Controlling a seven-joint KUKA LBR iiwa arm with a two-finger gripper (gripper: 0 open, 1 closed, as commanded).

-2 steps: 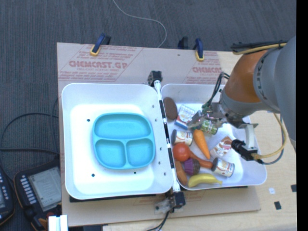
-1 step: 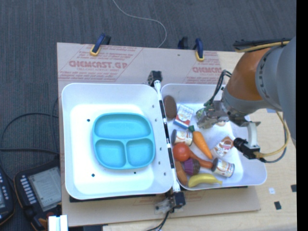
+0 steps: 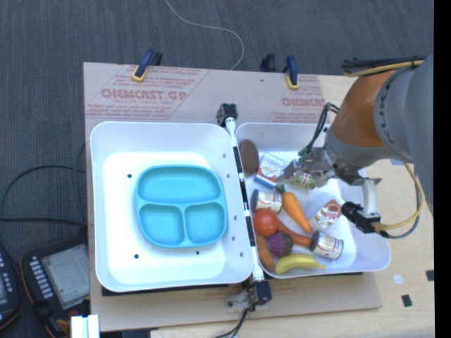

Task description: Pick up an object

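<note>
Glossy blue plastic tray [image 3: 182, 205]

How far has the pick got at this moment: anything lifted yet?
Done: the gripper is down in the right bin, among the toy food near a small jar. In hand: nothing visibly between its fingers. Left: grasp and lift; carrot, tomato and banana lie in the bin, and the blue tray sits in the left bin.

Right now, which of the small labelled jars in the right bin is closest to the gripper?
The green-labelled jar directly at the gripper, at the pile's upper edge; the other two jars lie nearer the bin's front.
</note>
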